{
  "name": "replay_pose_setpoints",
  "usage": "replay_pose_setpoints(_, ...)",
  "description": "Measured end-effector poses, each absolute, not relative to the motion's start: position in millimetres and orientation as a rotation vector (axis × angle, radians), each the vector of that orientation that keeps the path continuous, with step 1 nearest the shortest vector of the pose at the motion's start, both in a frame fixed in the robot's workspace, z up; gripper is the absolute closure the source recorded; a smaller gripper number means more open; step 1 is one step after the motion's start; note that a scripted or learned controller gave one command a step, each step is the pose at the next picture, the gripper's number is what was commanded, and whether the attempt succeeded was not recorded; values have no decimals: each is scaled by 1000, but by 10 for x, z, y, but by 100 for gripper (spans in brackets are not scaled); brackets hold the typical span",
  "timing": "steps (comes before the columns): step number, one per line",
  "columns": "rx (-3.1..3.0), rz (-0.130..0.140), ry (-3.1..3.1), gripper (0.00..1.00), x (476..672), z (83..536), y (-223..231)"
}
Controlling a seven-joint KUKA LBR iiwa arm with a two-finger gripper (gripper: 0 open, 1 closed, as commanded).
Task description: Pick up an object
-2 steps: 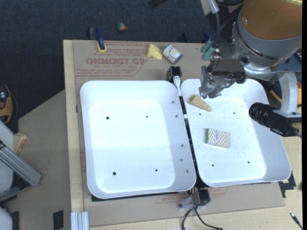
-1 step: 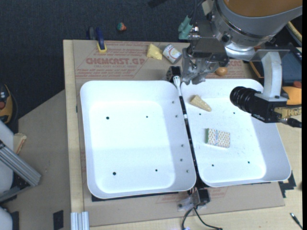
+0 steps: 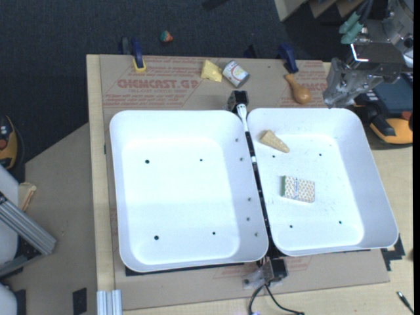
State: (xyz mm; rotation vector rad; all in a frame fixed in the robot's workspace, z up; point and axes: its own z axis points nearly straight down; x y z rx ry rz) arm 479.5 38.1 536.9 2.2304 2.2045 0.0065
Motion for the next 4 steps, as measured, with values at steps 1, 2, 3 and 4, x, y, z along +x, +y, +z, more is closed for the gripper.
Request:
replay_pose_setpoints(1, 2233, 1, 2200, 100, 4789, 5353, -889)
replay_pose_setpoints(2, 2231, -3, 2201, 100, 4784, 5350, -2227)
replay_pose_setpoints(3, 2229, -11, 2236, 100, 4842, 3359, -1629)
replay_pose_setpoints(4, 2215, -4, 2243, 100, 5026, 2705, -501)
